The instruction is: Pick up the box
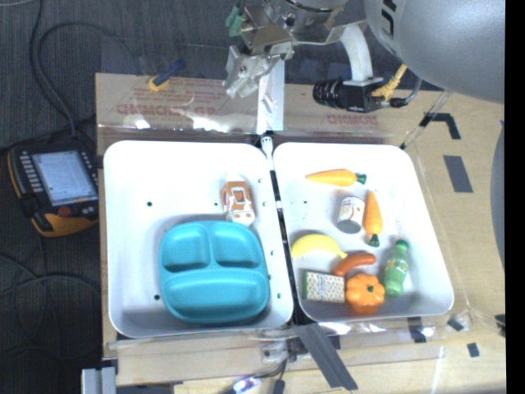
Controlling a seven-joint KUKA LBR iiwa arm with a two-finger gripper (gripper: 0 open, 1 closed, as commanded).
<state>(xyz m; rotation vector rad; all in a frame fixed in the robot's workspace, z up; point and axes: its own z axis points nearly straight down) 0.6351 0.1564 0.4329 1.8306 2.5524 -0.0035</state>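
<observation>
Gripper sits above the far rim of the bins, over the seam between them, holding nothing visible; whether it is open or closed cannot be told from this angle. Left bin: a blue divided tray in the near part, a small orange-and-white toy car just beyond it. Right bin: yellow banana, and the box, small with a patterned face, lying at the near edge, touching the orange pumpkin. Further in: two carrots, a small can, a sausage, a green bottle.
</observation>
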